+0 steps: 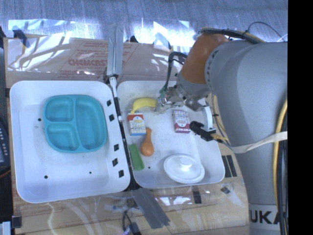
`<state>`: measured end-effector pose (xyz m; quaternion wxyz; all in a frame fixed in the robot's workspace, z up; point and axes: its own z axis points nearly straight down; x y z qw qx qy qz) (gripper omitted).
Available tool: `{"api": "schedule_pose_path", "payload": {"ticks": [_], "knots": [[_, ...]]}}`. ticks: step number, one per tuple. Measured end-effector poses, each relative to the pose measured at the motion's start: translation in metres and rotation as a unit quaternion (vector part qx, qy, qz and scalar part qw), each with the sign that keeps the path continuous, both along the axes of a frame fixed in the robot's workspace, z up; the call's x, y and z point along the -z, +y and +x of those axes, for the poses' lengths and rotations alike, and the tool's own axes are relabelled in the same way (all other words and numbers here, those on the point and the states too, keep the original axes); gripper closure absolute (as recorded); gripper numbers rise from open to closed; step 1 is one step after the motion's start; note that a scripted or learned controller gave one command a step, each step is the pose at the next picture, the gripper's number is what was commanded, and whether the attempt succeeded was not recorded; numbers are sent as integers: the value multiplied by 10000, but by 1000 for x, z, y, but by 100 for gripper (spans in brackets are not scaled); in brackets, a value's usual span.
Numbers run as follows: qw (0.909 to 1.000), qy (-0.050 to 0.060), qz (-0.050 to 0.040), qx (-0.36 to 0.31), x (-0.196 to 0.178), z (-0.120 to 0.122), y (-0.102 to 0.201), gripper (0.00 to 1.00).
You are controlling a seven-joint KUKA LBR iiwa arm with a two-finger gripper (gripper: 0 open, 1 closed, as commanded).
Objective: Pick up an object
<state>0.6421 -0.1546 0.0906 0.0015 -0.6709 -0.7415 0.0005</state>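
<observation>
The right bin (215, 170) holds a yellow banana (142, 103), a small carton with a red and blue label (136, 123), a red and white carton (181, 121), an orange pear-shaped toy (146, 144), a green stick (136, 156) and a white lidded bowl (184, 168). My gripper (162, 103) hangs low at the back of this bin, just right of the banana's end and left of the red and white carton. Nothing shows between its fingers.
The left bin (29, 170) carries a blue divided plate (75, 122). A raised divider with black clips (119, 136) separates the bins. Flattened cardboard (83, 58) lies behind them. My arm's bulk (244, 97) covers the right bin's back right corner.
</observation>
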Motion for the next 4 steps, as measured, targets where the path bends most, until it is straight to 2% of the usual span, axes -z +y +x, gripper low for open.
{"api": "schedule_pose_path", "payload": {"ticks": [1,2,3,4], "knots": [[10000,0,-3,2,0,0,0,0],[9997,-6,108,-222,-1,-19,-25,0],[9997,-6,19,-240,-1,-43,-50,0],[9989,-12,0,-466,-25,16,2,0]]}}
